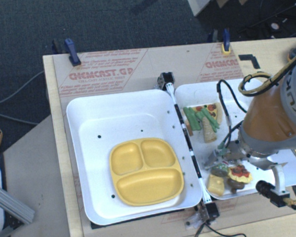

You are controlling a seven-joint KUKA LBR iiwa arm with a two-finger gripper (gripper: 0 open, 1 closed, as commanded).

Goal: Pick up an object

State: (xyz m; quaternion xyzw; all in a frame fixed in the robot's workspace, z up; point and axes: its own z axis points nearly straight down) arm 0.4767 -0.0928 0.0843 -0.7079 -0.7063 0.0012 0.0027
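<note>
My gripper is down in the right bin, at its front left part, with the grey and orange arm covering much of that bin. Just below the gripper lie a pale yellow food piece and a toy with a red and yellow top. Farther back in the bin lies a pizza-like slice with green strips. Whether anything is gripped is hidden by the wrist.
The left bin holds a yellow divided plate. A black clip sits at the back where the bins meet. Blue clamps hold the bench's far edge. Cables loop near the arm.
</note>
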